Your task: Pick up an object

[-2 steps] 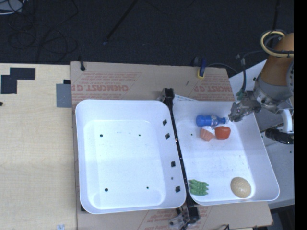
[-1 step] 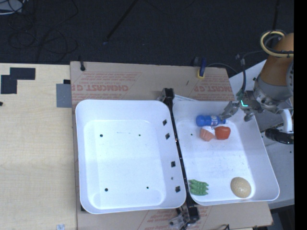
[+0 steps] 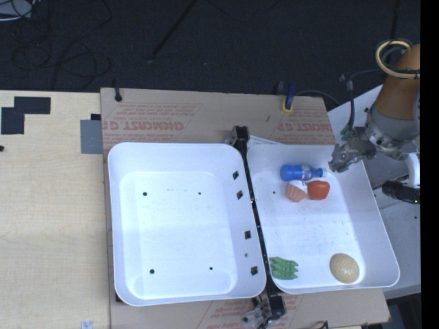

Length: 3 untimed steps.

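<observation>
Blue bottle [image 3: 300, 173] lies just left of the end effector [image 3: 340, 160], long axis running left-right across the right bin [image 3: 357, 252]. Whether the end effector is spread or pressed together, I cannot tell.

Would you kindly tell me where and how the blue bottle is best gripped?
Probably across the middle of the blue bottle, from above: it lies on its side, long axis across the bin, and the red things touch only its cap end.
</observation>
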Each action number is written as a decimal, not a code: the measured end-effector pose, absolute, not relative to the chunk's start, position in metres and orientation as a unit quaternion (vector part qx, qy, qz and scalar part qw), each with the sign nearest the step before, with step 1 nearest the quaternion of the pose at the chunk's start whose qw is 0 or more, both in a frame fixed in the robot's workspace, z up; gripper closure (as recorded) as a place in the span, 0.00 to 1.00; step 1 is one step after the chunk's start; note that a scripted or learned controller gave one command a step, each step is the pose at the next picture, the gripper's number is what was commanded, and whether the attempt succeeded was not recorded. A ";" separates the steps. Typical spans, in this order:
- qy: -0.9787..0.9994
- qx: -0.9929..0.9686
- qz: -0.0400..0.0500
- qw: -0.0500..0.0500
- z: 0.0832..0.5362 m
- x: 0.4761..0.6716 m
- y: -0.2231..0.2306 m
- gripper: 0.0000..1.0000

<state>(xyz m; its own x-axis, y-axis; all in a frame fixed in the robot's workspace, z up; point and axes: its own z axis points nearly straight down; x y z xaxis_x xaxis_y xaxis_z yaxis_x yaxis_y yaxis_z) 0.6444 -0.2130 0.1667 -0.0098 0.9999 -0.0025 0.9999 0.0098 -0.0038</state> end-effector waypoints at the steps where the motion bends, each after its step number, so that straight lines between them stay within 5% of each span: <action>1: -0.711 -0.703 0.002 0.001 0.167 0.644 -0.213 0.00; 2: -0.711 -0.703 0.002 0.001 0.167 0.644 -0.213 0.00; 3: -0.712 -0.702 0.003 0.000 0.177 0.645 -0.213 1.00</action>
